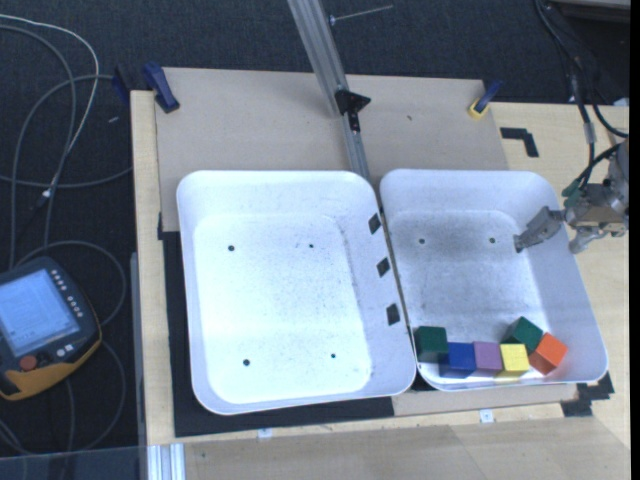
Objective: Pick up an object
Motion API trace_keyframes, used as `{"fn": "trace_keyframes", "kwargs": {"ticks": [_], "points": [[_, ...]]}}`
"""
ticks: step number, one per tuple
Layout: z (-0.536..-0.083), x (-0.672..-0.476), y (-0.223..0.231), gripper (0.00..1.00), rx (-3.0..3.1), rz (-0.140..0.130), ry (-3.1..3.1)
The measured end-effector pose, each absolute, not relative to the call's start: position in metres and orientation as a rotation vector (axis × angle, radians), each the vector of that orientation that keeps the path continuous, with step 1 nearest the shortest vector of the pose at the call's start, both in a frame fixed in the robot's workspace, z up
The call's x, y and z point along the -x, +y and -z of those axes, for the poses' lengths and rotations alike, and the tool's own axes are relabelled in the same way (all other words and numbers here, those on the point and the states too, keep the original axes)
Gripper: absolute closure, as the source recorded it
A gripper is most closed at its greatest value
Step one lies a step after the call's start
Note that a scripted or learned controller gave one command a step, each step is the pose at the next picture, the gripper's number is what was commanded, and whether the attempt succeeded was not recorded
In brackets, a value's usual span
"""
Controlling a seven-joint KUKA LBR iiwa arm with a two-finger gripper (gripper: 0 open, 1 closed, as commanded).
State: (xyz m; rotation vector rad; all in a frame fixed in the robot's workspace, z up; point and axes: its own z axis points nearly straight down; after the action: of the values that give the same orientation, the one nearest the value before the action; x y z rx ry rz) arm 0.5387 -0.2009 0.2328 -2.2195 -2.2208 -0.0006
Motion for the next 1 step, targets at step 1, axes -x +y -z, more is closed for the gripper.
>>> {"fn": "trace_keyframes", "kwargs": {"ticks": [1], "points": [[-0.0948,-0.5458,-0.1728,0.00,2.213,-0.005,-2.217]]}}
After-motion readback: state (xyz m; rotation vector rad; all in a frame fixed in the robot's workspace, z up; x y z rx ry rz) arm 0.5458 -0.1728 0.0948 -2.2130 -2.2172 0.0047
